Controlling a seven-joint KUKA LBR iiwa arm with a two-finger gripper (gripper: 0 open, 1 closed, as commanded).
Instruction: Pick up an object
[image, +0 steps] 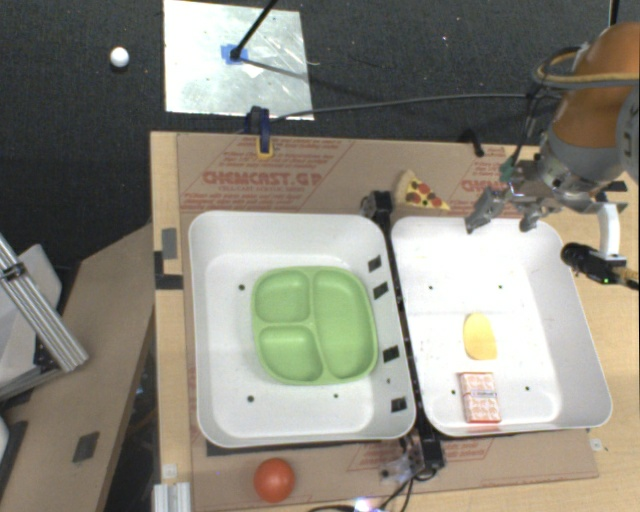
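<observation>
My gripper (506, 210) hangs with its fingers spread and nothing between them, above the far rim of the right bin (570, 330). The yellow piece (480, 337) lies well apart from it, toward the near side of that bin, long axis running far to near. Just beyond it sits a small pink box (479, 396). The green tray (313, 324) fills the left bin (220, 300).

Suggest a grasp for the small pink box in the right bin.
Come straight down on the pink box and close across its short sides. It lies flat, long axis running front to back, clear of the yellow piece and the bin wall.
</observation>
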